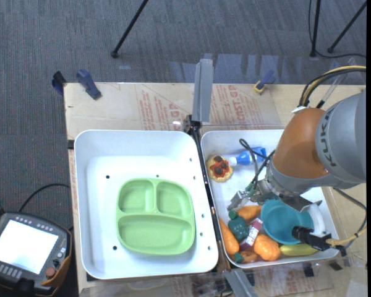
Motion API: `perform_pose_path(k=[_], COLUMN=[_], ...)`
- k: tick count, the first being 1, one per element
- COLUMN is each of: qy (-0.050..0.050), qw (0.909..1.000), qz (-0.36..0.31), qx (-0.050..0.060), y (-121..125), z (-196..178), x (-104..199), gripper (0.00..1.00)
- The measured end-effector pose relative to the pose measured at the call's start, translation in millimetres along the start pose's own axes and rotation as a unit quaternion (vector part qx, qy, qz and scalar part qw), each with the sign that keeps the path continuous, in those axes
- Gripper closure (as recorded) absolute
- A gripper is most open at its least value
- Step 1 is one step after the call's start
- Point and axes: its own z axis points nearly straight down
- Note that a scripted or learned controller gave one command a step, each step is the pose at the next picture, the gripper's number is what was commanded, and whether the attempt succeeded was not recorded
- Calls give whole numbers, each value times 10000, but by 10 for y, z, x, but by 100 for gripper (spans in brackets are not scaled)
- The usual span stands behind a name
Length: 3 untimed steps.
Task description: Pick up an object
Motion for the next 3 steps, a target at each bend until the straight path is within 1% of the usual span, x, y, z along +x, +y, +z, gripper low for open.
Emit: perform_pose_path(k=[1, 2, 3], qy=[2, -12, -11], qw=[10000, 9964, 9964], qz=[34, 846, 846], qx=[1, -41, -6], y=[-3, 262, 246], z=[-91, -1031, -999], x=[-17, 334, 334], gripper=[100, 100, 0])
